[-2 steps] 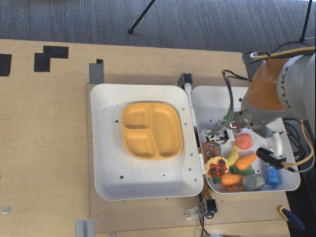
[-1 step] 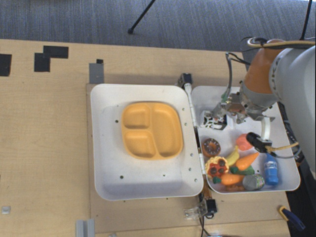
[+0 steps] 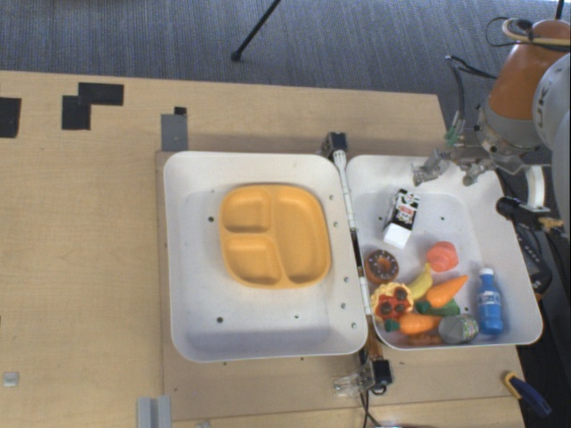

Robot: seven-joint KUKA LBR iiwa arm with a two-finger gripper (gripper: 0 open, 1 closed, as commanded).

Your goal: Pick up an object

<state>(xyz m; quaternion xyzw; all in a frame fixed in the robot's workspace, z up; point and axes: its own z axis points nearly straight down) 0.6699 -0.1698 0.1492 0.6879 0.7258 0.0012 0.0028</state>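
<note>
Right bin's [image 3: 426, 199] upper half — bare

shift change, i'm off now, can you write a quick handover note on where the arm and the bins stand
Gripper: above the right bin's top rim, nothing between its fingers.
Left bin: holds a yellow divided plate.
Right bin: toys crowd its near end, among them a blue bottle, a carrot and a banana; a black-and-white box lies nearer the gripper.
Done: nothing picked.
Left: descend, grasp one object, lift.

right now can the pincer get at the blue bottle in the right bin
Probably yes: the blue bottle lies uncovered by the right bin's near right edge, nothing over it, and the pincer hangs above that bin's far rim.
</note>
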